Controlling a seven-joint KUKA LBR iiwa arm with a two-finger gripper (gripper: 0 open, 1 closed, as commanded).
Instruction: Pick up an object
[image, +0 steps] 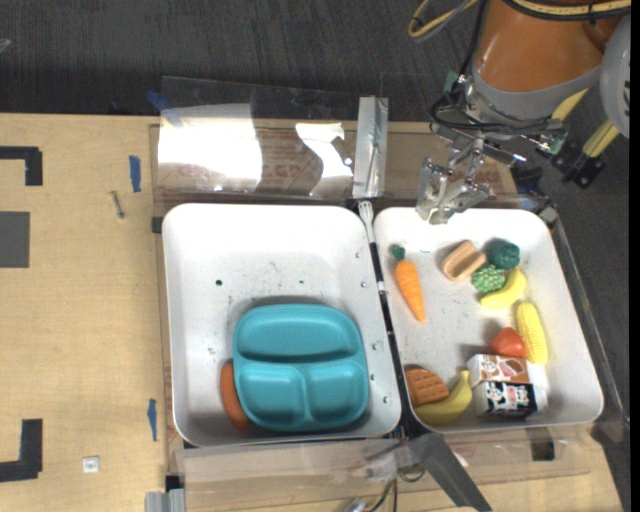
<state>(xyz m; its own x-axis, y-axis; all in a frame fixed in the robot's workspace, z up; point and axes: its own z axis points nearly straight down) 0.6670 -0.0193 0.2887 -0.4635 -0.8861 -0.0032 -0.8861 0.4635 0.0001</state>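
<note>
Two fingers (445, 203) hang open just above the hot dog (461, 260).

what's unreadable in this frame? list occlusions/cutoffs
- Orange object in the left bin: mostly under the teal divided tray, identity unclear.
- Brown item at the right bin's near edge: partly behind the banana and the divider.
- Carton print: too small to read.
- Gripper: metal blurs together above the right bin's far rim, finger state unclear.
- Arm: cut off by the top edge.
</note>
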